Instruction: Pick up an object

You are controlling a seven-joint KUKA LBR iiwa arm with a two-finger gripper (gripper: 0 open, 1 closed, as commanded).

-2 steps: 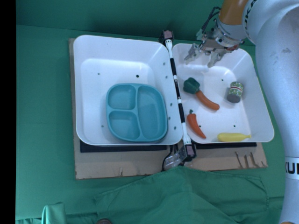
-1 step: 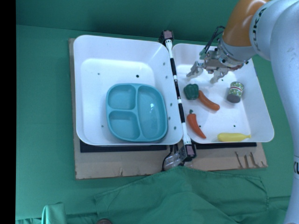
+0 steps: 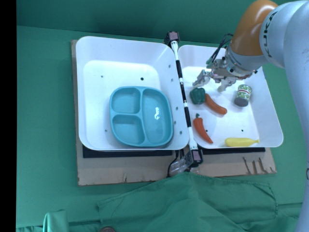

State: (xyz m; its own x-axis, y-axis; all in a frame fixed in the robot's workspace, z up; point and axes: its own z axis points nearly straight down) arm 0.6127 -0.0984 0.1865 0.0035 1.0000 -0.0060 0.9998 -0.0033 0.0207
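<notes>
From the camera above the bench [image 3: 48, 105], two white bins sit side by side: the left bin [image 3: 96, 57] carries a blue divided plate [image 3: 141, 116], and the right bin [image 3: 270, 124] carries the loose things the task could take. Those are a carrot with a green top [image 3: 208, 101] near the bin's middle, a second orange-red carrot [image 3: 202, 129] nearer the front, a yellow banana [image 3: 240, 141] at the near right, and a small jar with a green lid [image 3: 243, 95] towards the right. The arm [image 3: 285, 18] reaches in from the right, and the jaws [image 3: 213, 81] hang over the far part of the right bin, just beyond the green top of the first carrot and left of the jar. The jaws look spread, with nothing between them, though the slant of the view leaves their height above the bin floor unclear. I judge this to be the approach step: nothing is gripped and no object is lifted. The closest candidates are the green-topped carrot and the jar. The next move calls for settling on one of them, centring over it, turning so the jaws straddle its narrow width, then dropping and closing without pushing it against the bin wall or its neighbour.
</notes>
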